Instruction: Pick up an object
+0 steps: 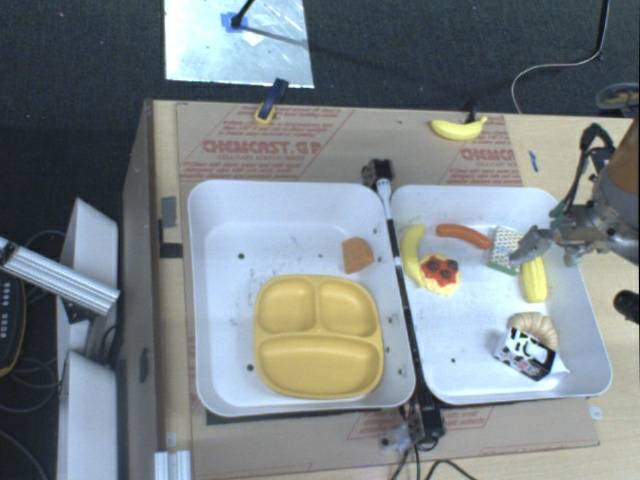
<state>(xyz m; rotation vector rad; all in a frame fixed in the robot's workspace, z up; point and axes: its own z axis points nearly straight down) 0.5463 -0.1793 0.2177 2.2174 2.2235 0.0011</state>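
Pincer (527, 249): I see it low at the right bin's (590, 368) far right edge, by the banana (534, 279); grip I cannot tell.
Progress: nothing lifted that I see; grasp and lift remain.

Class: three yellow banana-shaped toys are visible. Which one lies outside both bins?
The yellow toy banana on the board behind the right white bin; the other two bananas lie inside that bin.
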